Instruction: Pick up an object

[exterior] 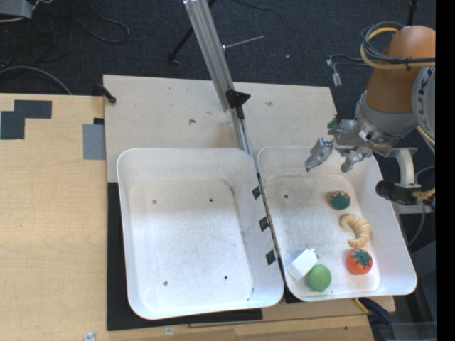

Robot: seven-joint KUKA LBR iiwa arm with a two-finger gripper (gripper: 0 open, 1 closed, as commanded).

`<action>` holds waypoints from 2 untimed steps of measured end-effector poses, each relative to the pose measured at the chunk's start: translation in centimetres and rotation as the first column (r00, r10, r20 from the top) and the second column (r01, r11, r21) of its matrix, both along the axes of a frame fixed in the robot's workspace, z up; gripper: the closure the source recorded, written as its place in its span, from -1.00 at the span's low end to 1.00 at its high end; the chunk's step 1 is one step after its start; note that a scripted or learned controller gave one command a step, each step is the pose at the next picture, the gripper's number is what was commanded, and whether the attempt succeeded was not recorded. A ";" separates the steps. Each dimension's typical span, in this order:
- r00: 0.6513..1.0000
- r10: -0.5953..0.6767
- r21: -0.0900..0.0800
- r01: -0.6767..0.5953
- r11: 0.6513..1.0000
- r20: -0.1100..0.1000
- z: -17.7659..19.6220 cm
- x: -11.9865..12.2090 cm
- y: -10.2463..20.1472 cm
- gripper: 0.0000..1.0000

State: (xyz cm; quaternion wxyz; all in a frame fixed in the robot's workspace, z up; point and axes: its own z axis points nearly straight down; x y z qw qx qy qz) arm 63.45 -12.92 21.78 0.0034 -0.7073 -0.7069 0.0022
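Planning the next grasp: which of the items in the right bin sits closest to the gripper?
The small dark green and red piece, at the top of the cluster, sits closest to the gripper; the croissant, tomato, white block and green ball sit lower.

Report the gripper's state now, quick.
Gripper: open, holding nothing, above the right bin.

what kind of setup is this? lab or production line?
Likely a research lab, not a production line: loose cables trail over the dark floor, two white bins sit on a makeshift bench with an aluminium strut, and the items are toys, such as a toy tomato.
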 end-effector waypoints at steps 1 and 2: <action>1.000 0.001 0.000 -0.001 1.000 -0.001 -6.2 -0.8 -0.3 -1.00; 1.000 0.000 -0.001 0.000 1.000 0.001 -11.3 -0.2 -1.0 -1.00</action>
